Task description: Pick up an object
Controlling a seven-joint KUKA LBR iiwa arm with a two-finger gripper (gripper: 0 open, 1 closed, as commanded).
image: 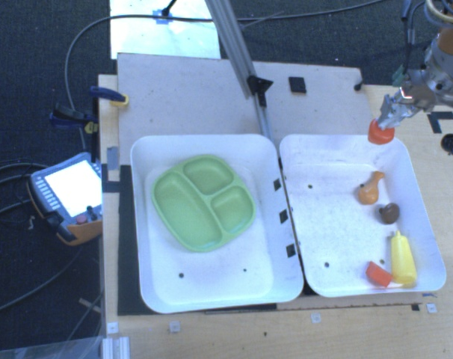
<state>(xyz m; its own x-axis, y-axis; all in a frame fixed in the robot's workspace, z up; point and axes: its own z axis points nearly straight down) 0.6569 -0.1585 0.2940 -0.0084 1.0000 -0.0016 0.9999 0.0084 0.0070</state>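
**A:** Where are you with the pick?

**B:** I judge the grab itself made. My gripper sits above the right bin's far rim, toward one o'clock of that bin, and a small red piece hangs at my fingertips, pinched between them as far as the slanted view lets me say. It looks clear of the bin floor, so I'd call it lifted. What is left, if anything, is carrying it higher or away without dropping it.

**A:** Which way does it point?

**B:** It is stubby, a rounded cap shape, wider than tall. I can't give it a real long axis; its broad side faces down toward six o'clock and my fingers come in from one o'clock.

**A:** And the rest of the bin?

**B:** An orange gourd lies near three o'clock of the bin, neck pointing to about one o'clock. Just below it is a brown lump. At five o'clock a yellow bottle lies with its long axis running twelve to six, tip toward twelve, and a red wedge touches it on the nine o'clock side.

**A:** The left bin?

**B:** It holds a green tray with three sections, well apart from my work.
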